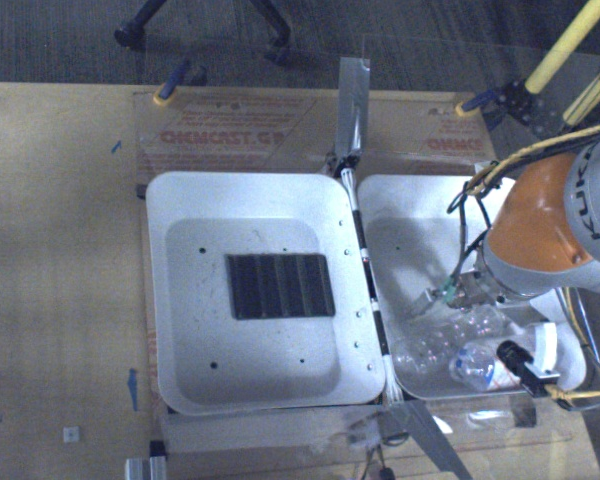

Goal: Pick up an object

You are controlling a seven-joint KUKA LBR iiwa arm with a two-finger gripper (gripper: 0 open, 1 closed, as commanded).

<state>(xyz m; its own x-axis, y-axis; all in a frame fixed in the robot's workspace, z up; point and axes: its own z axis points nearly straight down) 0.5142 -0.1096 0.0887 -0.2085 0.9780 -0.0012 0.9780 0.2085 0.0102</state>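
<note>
**Claw low over clear plastic in the right bin**

The arm [540, 228] reaches into the right bin [400, 196], and the claw [452, 294] sits low near the bin's middle. It is just above and behind a loose heap of clear plastic [428, 346]. From this slanted view I cannot tell whether the claw is open or closed, and nothing can be made out in its grip.

The likeliest target is a crumpled clear bottle [472, 366] with a patch of blue on it. It lies at the front of the right bin, just beside the heap and near the claw. The see-through pieces blur together, so I cannot tell how many there are.

The bottle looks very light, thin-walled and springy. It will probably dent under pressure and slide on the smooth bin floor, and its slick skin may squirt out of a shallow pinch. The best hold is probably across the narrower body or a firm crease, squeezed square-on and low. The rounded end looks a poorer choice.

The left bin [180, 208] holds one dark ribbed slab [280, 286], lying flat in its middle and well apart from the claw. It looks stiff and flush with the floor, so it offers little edge to catch. Both bins rest side by side on the wooden surface [60, 268].
</note>
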